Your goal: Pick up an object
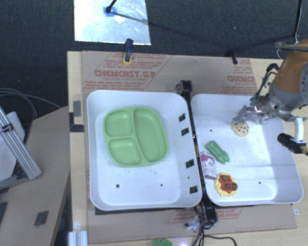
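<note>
Up at the right edge, the grey arm [297, 73] with its orange band leans in over the right bin [285, 188], its wrist bent downward and toward the left so the gripper [242, 119] hangs low over the bin's upper part. Whether the gripper is spread or pressed together cannot be told at this size; nothing is visibly pinched in it. Just below the gripper's tip, near enough that it may be touching, lies a round cookie [241, 129] on the bin floor. Farther below and to the left sits a green pea pod [216, 151], with a small red-and-white packet [208, 164] beside it and a little pizza toy [226, 184] lower still. Well off to the gripper's left, the left bin [97, 188] carries a green divided plate [135, 136].
</note>
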